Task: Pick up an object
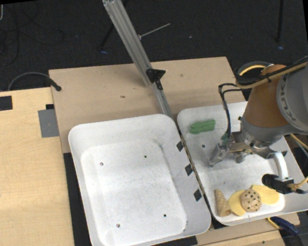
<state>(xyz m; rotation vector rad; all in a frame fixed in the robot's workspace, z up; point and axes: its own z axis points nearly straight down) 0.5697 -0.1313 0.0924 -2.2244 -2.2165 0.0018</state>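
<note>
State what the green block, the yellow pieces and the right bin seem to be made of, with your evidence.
Green block: probably foam or soft plastic, with a dull surface. Yellow pieces: maybe plastic or foam, smooth and matte. Right bin: likely moulded plastic, with rounded corners.

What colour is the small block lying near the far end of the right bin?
Green. The block shows clearly in the camera view, against the right bin's white floor.
</note>
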